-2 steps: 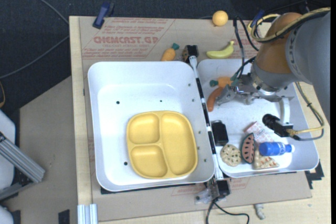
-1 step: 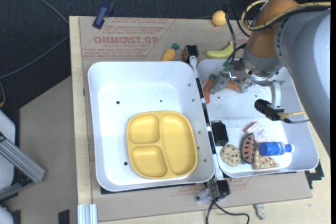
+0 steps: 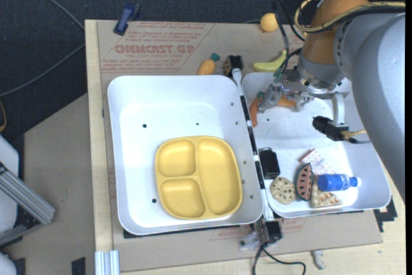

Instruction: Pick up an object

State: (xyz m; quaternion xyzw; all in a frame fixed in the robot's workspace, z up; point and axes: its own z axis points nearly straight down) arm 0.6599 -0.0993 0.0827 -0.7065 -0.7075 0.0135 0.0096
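Reaching arm: grey w/ orange band, comes in from the right, bent down over the far left corner of the right bin (image 3: 290, 138).
Gripper (image 3: 283, 97): low over the bin floor in that corner. Released or clenched, can't tell from here.
Orange piece (image 3: 253, 111): closest obj to the gripper, just left of it, lying along the bin's left wall. Touching or not, can't tell.
Near end of right bin: black block (image 3: 268, 162) by the left wall, then cookie (image 3: 282, 190), watermelon slice (image 3: 304, 181), blue bottle (image 3: 336, 182) on its side, cracker (image 3: 326, 199) just on its near side, small pink-white packet (image 3: 312, 156) a bit farther back.
Left bin (image 3: 135, 138): yellow divided plate (image 3: 197, 176), 3 compartments, sits toward the near right.
Outside the bins, far side: banana (image 3: 270, 63), orange ball (image 3: 269, 22), blue clip-like thing (image 3: 125, 19) on the board.
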